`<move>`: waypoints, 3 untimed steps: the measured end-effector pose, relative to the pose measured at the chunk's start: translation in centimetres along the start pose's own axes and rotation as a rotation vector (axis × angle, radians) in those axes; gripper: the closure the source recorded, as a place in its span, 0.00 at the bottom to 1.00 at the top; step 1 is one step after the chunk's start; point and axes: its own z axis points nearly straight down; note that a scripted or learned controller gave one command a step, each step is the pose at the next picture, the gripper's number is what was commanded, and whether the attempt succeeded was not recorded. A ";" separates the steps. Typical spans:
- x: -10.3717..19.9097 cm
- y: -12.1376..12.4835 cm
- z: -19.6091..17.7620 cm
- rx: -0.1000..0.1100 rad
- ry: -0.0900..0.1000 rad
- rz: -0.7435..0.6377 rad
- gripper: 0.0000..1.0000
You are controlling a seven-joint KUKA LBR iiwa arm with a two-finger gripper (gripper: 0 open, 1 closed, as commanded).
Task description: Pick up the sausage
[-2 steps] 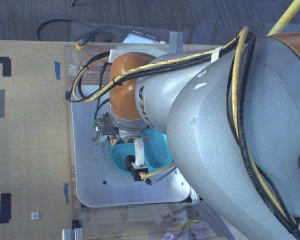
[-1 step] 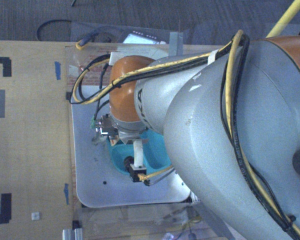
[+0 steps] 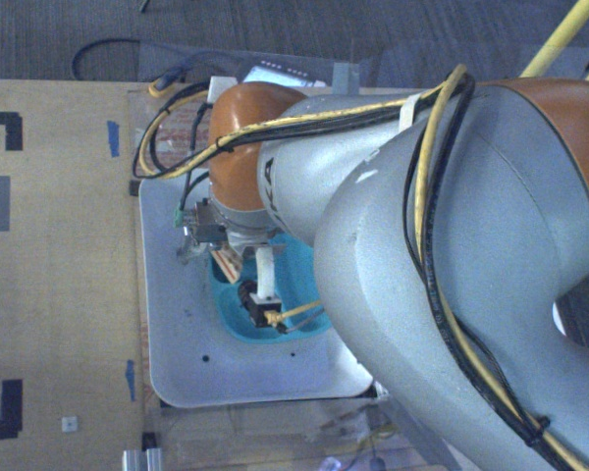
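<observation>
- Shallow white plastic bin (image 3: 177, 351): lying under the arm and bearing a round, bright blue plastic dish (image 3: 296, 259) toward its middle.
- Grey arm with orange band (image 3: 238, 155): reaching in from the right and covering most of the bin's right half.
- Two-finger gripper (image 3: 219, 247): hanging low over the upper-left rim of the blue dish and pointing down into it. The wrist is hiding how far open it is, so that cannot be told, nor whether it is clasping anything.
- Small reddish-brown sausage-shaped piece (image 3: 227, 265): showing directly beneath the gripper at the dish's left rim, and judged to be the sausage. Its long axis is running on a slant from upper left to lower right. It is sitting touching or just beside the gripper's tip; which one cannot be told.
- Judgement: the coming move is depending on a straight descent or closure rather than any sideways travel.
</observation>
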 end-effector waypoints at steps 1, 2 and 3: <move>-0.6 -2.1 -0.1 -0.004 -0.001 -0.038 0.00; -0.7 -3.5 -0.2 -0.008 0.001 -0.074 0.00; 0.0 -5.7 -0.2 -0.010 0.007 -0.006 0.00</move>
